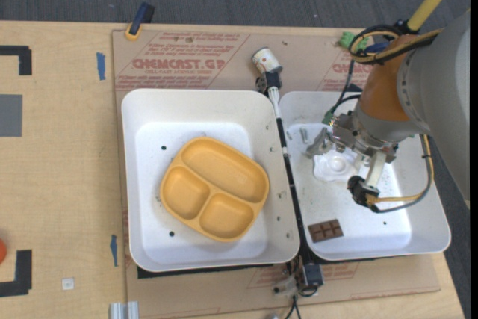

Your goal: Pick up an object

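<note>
My gripper [337, 155] hangs low over the upper middle of the right bin [418, 235], below the grey arm with its orange band [382, 95]. Directly beneath it lies a pale, translucent object [328, 166] on the bin floor, partly covered by the gripper. I cannot tell if the gripper touches it. A small brown ridged block [325, 231] lies flat near the front of the same bin, apart from the gripper. In the left bin [142, 131] rests a yellow plate [215, 188] with three compartments.
A black cable [396, 199] loops from the wrist across the right bin's floor. A small white and black device [265, 65] sits behind the rim between the bins. A blue and yellow clip [139, 20] lies at the cardboard's far left corner.
</note>
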Motion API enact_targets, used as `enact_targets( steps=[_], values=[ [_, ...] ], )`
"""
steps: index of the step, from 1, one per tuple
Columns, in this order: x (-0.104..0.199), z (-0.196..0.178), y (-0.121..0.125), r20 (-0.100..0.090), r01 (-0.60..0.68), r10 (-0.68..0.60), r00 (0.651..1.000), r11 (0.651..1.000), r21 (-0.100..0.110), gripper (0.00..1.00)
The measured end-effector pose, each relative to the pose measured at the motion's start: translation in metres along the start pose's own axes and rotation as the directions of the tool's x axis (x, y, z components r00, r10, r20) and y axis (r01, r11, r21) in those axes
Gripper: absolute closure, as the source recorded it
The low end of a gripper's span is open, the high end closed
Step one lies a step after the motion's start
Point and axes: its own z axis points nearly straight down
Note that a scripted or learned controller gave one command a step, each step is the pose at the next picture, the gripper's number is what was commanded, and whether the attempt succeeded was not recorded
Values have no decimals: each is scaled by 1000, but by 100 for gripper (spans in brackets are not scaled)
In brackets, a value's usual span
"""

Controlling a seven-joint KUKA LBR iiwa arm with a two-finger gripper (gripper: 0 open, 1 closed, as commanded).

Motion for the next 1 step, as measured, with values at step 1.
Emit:
enact_targets(
  steps=[1],
  values=[
    [0, 0, 3, 0, 196, -196, 981, 981, 2, 0]
  ],
)
